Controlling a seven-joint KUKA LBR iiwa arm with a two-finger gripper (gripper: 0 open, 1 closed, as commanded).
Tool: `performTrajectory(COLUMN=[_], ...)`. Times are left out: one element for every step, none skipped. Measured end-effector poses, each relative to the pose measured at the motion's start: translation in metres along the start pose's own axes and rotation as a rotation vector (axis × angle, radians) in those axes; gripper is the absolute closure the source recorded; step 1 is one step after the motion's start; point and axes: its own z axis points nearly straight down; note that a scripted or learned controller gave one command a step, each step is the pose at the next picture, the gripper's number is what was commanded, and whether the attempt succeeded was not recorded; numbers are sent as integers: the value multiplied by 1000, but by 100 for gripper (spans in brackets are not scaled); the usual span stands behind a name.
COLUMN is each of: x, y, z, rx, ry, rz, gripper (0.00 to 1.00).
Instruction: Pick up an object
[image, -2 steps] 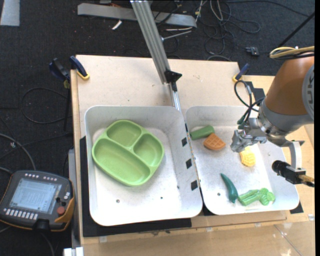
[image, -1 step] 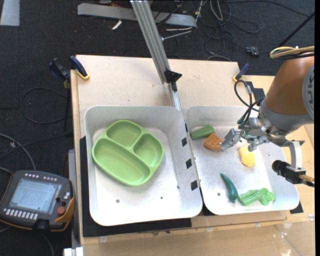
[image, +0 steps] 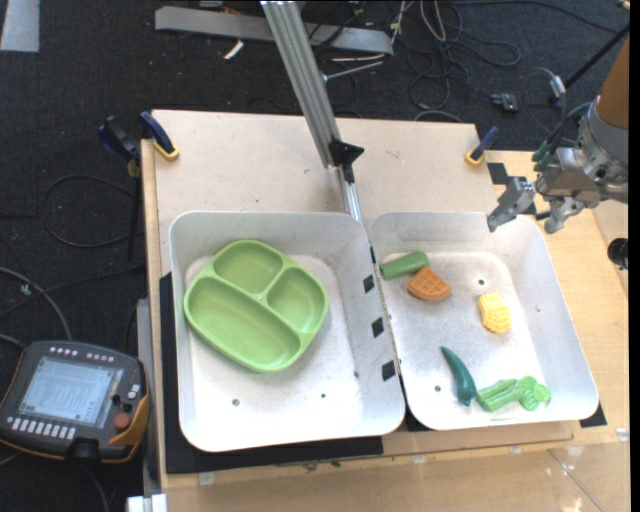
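The right bin (image: 560, 300) holds a green cylinder (image: 403, 264), an orange waffle piece (image: 428, 286), a yellow corn piece (image: 494, 312), a dark green pepper (image: 459, 375) and a light green toy (image: 513, 394). My gripper (image: 532, 212) hangs above the bin's far right corner. It is open, with nothing between its fingers. It stands well apart from every object; the corn is the closest, below and to its left.
The left bin (image: 190, 400) carries a green divided plate (image: 256, 303). A metal pole (image: 310, 90) slants down to the divider between the bins. Clamps (image: 160, 138) sit at the bench's far corners. A teach pendant (image: 70, 400) lies at the lower left.
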Motion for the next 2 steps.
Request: performTrajectory(x=[-68, -68], y=[22, 1], z=[149, 239], rx=[17, 11], ry=[4, 4], rz=[7, 5], gripper=[0, 0])
